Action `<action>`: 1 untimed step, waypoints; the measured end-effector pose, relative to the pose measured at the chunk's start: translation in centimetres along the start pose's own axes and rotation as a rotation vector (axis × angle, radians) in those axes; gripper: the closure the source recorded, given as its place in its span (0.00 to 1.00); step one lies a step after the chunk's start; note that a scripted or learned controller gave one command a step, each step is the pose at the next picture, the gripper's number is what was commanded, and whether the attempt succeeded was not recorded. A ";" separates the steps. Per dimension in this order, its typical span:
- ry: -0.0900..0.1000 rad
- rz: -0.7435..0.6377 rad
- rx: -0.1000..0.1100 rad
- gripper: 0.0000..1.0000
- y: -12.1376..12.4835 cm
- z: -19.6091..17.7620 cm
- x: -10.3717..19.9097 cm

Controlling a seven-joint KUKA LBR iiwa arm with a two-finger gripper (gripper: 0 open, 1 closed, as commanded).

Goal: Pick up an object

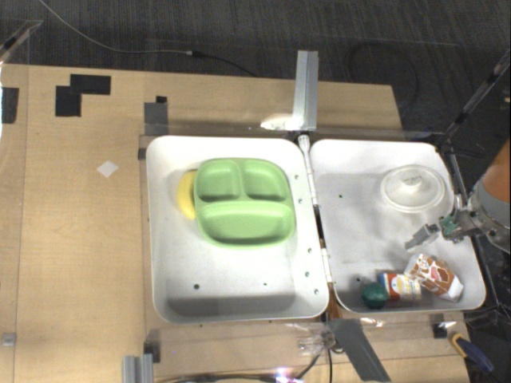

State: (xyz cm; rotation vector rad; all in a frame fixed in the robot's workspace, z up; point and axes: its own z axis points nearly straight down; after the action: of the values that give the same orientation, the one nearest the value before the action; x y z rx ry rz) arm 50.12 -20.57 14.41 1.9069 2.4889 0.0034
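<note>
My gripper (437,232) hangs over the right side of the right bin (351,214), reaching in from the right edge. Just below it lies a small brown-and-white carton (435,276). Left of the carton lies a small bottle (395,286) with a red label and a dark green cap (374,295), near the bin's front wall. A clear round lid (412,187) rests at the bin's back right, above the gripper. Nothing hangs from the gripper.
The left bin (172,238) holds a green divided plate (242,200) with a yellow object (185,195) sticking out from under its left side. A metal post (306,90) stands behind the wall between the bins.
</note>
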 end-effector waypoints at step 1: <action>-0.002 -0.006 -0.004 0.00 -1.1 5.6 0.3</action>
State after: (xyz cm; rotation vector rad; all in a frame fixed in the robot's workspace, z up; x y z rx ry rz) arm 49.05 -20.57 8.79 1.8964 2.4917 0.0073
